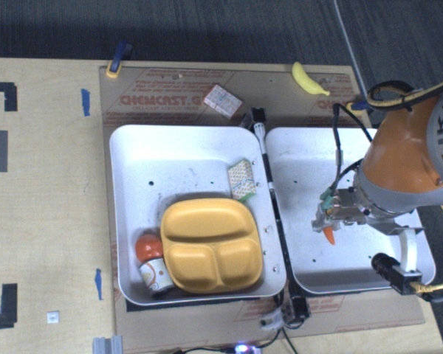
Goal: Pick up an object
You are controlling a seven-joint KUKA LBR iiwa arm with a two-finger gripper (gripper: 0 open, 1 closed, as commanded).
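Two shallow white plastic bins are seen from above, side by side on a brown cardboard sheet laid over a pale wooden bench. The left bin (133, 161) is taken as the landmark. Most of its near half is filled by a mustard-yellow plastic tray with three compartments (210, 243). Touching the tray's left edge, in the bin's near left corner, a small white container with a red-orange cap (152, 262) is lying. Just beyond the tray, by the bin's right wall, a small packet with a green and white pattern (241, 178) is lying. The right bin (303, 161) adjoins the landmark bin on its right. Over that bin's middle the grey two-finger gripper (332, 223) is hanging from the arm with the orange band, and a small orange carrot-like piece (329, 235) is seen at its tips; whether it is pinched there, and how wide the claw stands, cannot be told. Beyond the landmark bin, on the cardboard, a small patterned box (221, 100) is lying, and farther right a yellow banana (308, 80).
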